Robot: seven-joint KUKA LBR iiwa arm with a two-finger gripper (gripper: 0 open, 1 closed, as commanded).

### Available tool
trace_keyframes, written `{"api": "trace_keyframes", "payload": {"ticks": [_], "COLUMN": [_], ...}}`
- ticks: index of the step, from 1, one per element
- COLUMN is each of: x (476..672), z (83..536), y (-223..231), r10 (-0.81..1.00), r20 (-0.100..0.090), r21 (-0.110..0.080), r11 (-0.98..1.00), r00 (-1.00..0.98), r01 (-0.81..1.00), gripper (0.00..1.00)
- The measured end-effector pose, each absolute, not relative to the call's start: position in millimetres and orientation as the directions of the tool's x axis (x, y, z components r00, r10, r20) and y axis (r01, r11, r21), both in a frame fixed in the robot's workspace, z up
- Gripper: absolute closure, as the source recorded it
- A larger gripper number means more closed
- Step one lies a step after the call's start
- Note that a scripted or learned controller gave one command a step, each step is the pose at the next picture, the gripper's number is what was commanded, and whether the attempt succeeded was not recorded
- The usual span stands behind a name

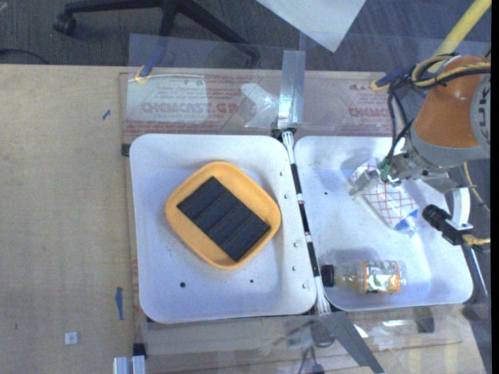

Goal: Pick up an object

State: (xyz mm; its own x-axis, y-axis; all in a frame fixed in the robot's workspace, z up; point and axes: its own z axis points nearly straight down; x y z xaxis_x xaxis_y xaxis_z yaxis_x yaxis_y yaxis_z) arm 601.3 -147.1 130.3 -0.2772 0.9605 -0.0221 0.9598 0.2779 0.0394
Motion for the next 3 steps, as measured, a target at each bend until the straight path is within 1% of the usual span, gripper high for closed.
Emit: {"api": "trace_keyframes", "payload": {"ticks": [1, 2, 3], "x": [604.1, 570.7, 545.4], "z": [106, 94, 95], "y": [-153, -135, -111], "r10": [0.953, 0.951, 0.935], "r20": [-0.007, -0.012, -0.017], "r21": [0.009, 0.019, 0.024], "r11": [0.304, 0.310, 0.355], "r00": [-0.304, -0.310, -0.354], "r01": [0.953, 0.951, 0.935], "gripper": [0.00, 0.00, 0.00]}}
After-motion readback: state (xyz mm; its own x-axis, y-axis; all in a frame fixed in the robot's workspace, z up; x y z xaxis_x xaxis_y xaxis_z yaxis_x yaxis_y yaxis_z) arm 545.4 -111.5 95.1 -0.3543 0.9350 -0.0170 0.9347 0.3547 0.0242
